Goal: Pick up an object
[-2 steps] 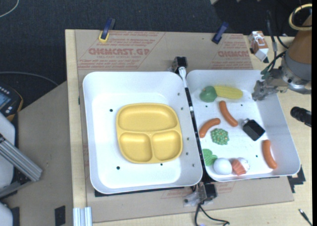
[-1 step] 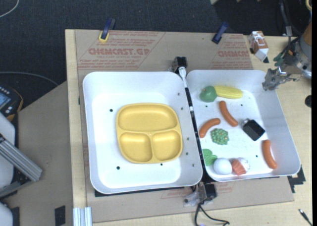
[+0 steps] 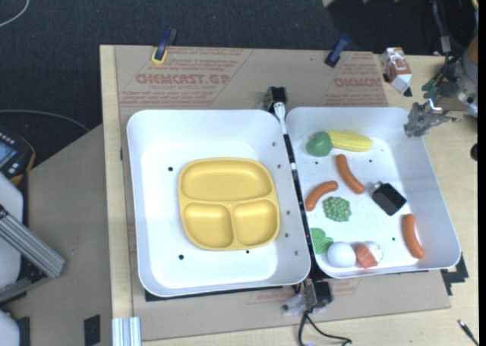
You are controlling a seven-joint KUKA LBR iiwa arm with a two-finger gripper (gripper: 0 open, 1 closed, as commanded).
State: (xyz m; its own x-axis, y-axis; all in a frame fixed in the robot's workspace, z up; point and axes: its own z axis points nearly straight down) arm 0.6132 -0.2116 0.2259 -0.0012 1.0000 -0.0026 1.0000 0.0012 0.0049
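A: State the claw position.

B: The claw hangs over the desk at its right edge, just outside the top right corner of the right bin. Whether it is released or clenched cannot be told; nothing is seen in it.

A: List the right bin contents.

B: Along the far wall: a green piece touching a corn cob. Below them, two sausages: one slanted at centre, one near the left wall. A green dotted piece lies just beside the second sausage. A black block sits right of centre. A third sausage lies along the right wall. At the near wall: a green leaf, a white egg and an orange-and-white piece, close together.

A: And the left bin?

B: It carries a yellow tray with three compartments, at its centre.

A: Distance from claw to objects?

B: All lie apart from the claw. The corn cob is nearest.
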